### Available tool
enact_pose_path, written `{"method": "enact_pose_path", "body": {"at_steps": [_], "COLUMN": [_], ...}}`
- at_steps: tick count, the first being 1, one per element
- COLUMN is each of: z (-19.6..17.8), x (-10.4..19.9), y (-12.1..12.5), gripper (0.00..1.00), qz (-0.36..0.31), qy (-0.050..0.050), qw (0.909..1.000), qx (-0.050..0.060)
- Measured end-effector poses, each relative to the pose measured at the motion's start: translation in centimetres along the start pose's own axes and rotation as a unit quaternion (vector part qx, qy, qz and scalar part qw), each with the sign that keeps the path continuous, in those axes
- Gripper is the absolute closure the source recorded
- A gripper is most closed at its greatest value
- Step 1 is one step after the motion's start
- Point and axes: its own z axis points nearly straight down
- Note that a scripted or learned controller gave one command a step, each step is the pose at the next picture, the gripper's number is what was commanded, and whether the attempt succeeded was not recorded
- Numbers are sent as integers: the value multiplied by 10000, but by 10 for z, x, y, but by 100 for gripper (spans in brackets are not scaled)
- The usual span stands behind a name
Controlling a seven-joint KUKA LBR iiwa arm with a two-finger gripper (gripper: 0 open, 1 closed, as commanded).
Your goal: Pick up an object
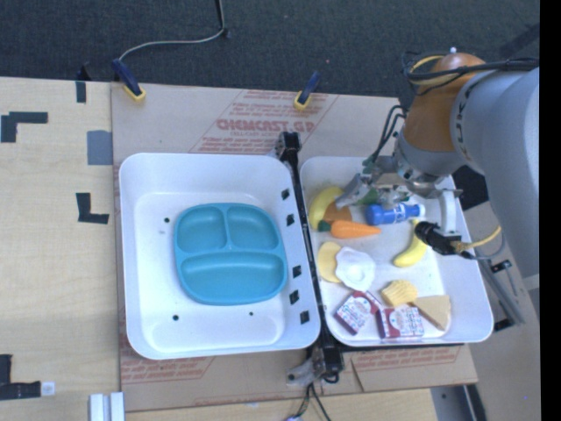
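My gripper point(379, 193) hangs low over the back of the right bin point(478, 318), under the grey wrist and its orange band. Directly beneath it lies a blue bottle with a white cap point(394, 212), with an orange carrot point(355, 230) just in front and a yellow banana point(322, 204) to the left. Whether the gripper touches the bottle cannot be told. A second banana point(410, 253), a fried egg point(355, 268), a cheese wedge point(434, 310), a yellow cracker point(399, 292) and two red packets point(355, 311) lie nearer the front.
The left bin point(140, 182) holds a blue divided plate point(230, 253). A black divider with clips point(298, 235) runs between the bins. The arm's body covers the right bin's far right corner. Yellow clamps point(130, 82) grip the cardboard at the back.
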Motion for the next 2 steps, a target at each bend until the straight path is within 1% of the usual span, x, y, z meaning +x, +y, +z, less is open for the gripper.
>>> {"method": "enact_pose_path", "body": {"at_steps": [1,2], "z": [30,31], "x": [11,10], "y": [19,24], "gripper": [0,0], "qz": [29,32], "qy": [-10,6], "qw": [9999,9997], "qx": [158,243]}}
